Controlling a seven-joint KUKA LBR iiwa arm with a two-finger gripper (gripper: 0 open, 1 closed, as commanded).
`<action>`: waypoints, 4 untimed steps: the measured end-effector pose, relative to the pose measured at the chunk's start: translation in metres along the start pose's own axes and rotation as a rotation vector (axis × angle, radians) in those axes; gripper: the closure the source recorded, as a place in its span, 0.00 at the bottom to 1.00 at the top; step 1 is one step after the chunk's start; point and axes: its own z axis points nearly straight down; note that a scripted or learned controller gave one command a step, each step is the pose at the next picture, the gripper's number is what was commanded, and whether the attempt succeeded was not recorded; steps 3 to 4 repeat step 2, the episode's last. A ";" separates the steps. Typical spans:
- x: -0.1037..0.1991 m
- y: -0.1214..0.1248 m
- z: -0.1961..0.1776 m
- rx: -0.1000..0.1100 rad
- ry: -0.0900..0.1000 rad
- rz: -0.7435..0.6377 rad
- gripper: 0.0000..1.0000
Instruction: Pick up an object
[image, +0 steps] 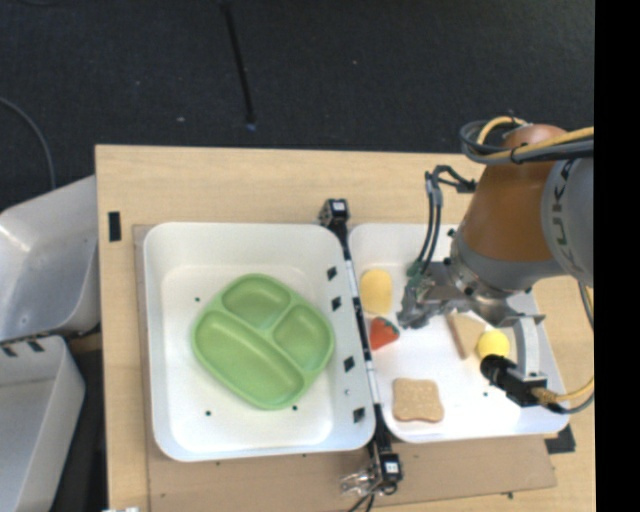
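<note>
Green plate (262, 341) (left bin (160, 420)); toast (417, 400) beside gripper (418, 305).

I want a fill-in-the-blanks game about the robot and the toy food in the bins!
1. The green divided plate lies in the ____ bin.
2. The slice of toast lies in the ____ bin.
3. The band above the arm's wrist is ____.
4. The plate has ____ compartments.

Missing words: left, right, orange, three
</note>
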 end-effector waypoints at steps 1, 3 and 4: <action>0.058 -0.003 0.002 0.003 0.000 0.000 1.00; 0.118 0.009 0.005 0.001 0.000 -0.001 1.00; 0.118 0.009 0.005 0.001 0.000 -0.001 1.00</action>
